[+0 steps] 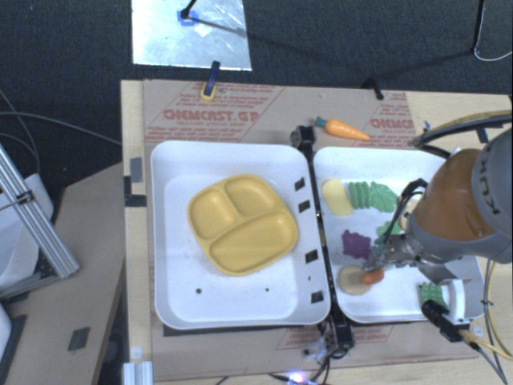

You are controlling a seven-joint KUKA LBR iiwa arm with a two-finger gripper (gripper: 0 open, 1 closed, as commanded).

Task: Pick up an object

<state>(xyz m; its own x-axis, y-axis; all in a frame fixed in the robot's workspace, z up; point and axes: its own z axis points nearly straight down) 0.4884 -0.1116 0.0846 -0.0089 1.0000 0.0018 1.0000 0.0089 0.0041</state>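
Tabletop (240, 107): brown printed board carrying two white bins. Right bin (417, 307), nearest items: tan disc (351, 281) and small orange-red piece (372, 277), directly at the hand (378, 257). Whether the hand is parted or clenched cannot be told. Arm (457, 207) bends in from the right. Beyond: purple piece (355, 243), green piece (371, 194), pale yellow piece (337, 197). Left bin (172, 295): yellow divided plate (242, 224). Farthest: carrot (343, 128) on the board.

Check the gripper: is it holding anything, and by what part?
Cannot be told. The gripper sits low in the right bin, right at a small orange-red piece beside the tan disc; no hold shows.
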